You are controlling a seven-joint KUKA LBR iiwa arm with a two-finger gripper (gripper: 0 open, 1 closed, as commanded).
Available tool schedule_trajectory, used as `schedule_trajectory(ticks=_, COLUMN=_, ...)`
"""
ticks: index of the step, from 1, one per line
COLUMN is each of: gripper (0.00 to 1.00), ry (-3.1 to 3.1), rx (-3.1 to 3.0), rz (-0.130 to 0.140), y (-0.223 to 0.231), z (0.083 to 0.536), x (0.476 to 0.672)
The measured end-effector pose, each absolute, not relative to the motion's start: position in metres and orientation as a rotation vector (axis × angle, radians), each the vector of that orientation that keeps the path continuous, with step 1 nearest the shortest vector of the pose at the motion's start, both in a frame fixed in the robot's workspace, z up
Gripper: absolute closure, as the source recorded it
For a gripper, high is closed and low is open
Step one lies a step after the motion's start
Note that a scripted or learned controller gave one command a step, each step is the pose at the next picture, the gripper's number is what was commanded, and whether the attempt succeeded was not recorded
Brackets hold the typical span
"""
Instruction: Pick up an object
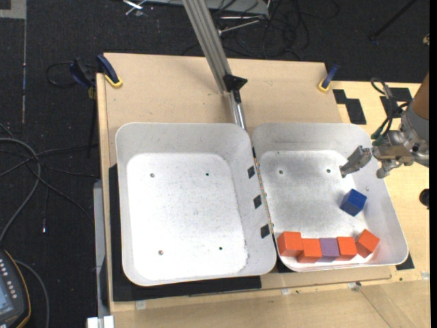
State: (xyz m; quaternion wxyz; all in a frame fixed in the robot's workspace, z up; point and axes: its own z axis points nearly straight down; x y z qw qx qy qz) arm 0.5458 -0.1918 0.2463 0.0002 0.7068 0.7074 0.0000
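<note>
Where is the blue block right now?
The blue block sits in the right bin, toward its right side, alone, just above the row of orange and purple blocks and below the gripper.

Right bin (300, 176) floor lies open in its upper left; blocks (328, 246) crowd its lower edge, blue cube (354, 201) mid-right.

You are looking at a scene with no readable text: no labels, brand names, numbers or signs are showing on the two white bins (184, 200), on the colored blocks (328, 246), or on the counter (171, 91). The device (10, 299) at the lower left corner is too blurred to read.
</note>
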Motion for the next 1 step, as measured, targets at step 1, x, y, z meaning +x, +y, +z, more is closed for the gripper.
schedule_trajectory(ticks=1, gripper=0.0, ry=2.229, rx=2.217, rz=-0.002, y=-0.1631, z=0.2185, x=0.5548)
